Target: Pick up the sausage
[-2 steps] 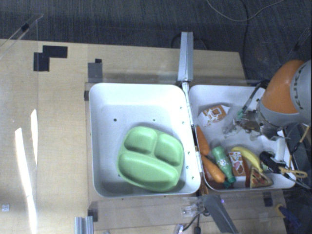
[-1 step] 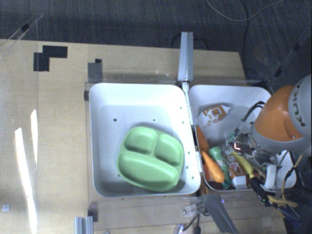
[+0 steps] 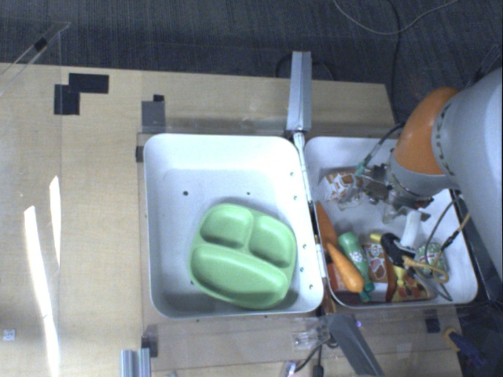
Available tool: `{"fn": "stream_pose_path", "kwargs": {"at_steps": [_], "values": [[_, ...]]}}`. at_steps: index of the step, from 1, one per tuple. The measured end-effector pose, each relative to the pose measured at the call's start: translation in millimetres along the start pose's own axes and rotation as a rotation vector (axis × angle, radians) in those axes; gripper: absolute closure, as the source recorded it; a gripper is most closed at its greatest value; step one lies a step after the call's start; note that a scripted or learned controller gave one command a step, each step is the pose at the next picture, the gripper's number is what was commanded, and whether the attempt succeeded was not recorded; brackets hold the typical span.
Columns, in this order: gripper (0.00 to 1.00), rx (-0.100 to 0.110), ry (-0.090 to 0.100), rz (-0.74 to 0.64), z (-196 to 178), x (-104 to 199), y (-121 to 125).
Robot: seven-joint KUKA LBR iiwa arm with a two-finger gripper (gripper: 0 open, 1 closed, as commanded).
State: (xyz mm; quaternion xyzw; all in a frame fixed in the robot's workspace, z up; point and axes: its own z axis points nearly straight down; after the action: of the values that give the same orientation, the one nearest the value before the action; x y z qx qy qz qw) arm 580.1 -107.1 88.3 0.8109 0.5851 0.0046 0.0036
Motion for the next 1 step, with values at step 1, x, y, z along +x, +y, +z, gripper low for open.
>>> {"fn": "stream_pose_path", "kwargs": {"at_steps": [1], "values": [[0.0, 0.098, -0.004, 0.155, 2.5, -8.0, 74.0]]}}
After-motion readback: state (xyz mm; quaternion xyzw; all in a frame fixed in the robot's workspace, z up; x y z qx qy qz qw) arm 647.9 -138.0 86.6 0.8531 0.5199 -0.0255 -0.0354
